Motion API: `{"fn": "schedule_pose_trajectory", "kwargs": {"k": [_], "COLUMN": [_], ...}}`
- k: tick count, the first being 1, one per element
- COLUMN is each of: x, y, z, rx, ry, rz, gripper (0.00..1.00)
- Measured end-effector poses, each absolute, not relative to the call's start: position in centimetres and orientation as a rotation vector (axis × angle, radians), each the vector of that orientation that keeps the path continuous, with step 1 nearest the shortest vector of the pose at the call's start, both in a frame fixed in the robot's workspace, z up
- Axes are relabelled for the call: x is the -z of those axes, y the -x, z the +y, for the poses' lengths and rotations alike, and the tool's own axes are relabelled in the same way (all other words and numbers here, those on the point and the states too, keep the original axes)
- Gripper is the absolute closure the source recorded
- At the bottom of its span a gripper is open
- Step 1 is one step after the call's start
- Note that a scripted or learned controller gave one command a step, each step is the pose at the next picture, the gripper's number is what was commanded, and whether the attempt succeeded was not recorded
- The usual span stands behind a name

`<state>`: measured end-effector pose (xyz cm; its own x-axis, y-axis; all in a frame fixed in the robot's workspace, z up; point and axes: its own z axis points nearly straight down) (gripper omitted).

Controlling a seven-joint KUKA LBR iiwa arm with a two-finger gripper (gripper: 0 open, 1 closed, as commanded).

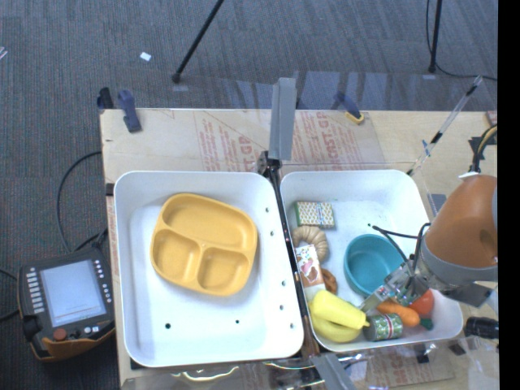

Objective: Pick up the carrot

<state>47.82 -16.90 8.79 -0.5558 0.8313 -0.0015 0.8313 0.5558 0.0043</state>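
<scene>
Here, the gripper descends at the right bin's front corner, just beside the carrot, which lies btwn teal bowl & small can. Finger state: cannot tell; crowding prob. dictates this steep approach.

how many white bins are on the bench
2: the left shallow white bin holds a yellow divided plastic tray; the right shallow white bin holds the small orange carrot and other toys, beneath the gripper.
</scene>
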Motion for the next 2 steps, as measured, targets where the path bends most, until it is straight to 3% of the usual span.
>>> {"fn": "schedule_pose_trajectory", "kwargs": {"k": [1, 2], "x": [-8.7, -9.9], "y": [-47.7, -48.1], "z": [-16.2, -16.1], "rx": [-0.003, -0.006], "ry": [-0.953, -0.946], "rz": [2.995, 2.988], "gripper": [0.0, 1.0]}}
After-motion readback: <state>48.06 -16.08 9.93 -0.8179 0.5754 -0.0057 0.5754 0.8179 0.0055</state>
